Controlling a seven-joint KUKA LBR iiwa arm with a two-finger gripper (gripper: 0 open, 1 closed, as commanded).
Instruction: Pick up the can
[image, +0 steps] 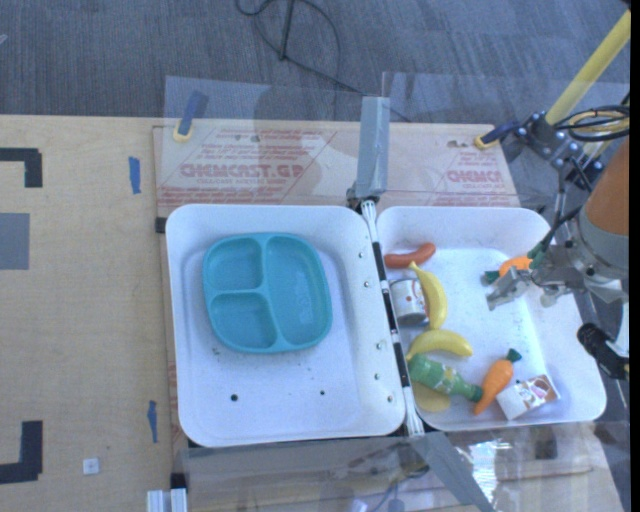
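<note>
A small metal can (407, 300) lies at the right bin's (570, 400) left edge, beside curved yellow bananas (434, 298). The gripper (505, 292) hangs low over the bin's right side, fingers spread, holding nothing.

Can (407, 300): metallic sheen, silvery, paper-like label. Teal divided plate (267, 293): smooth matt plastic. Both bins (290, 420): white plastic, faintly speckled. Bananas (434, 296) at can's 3 o'clock: glossy plastic. Bench (80, 300): pale matt wood. Gripper (515, 287): dull grey metal.

Bright, even light; faint shadows, slightly soft focus throughout.
</note>
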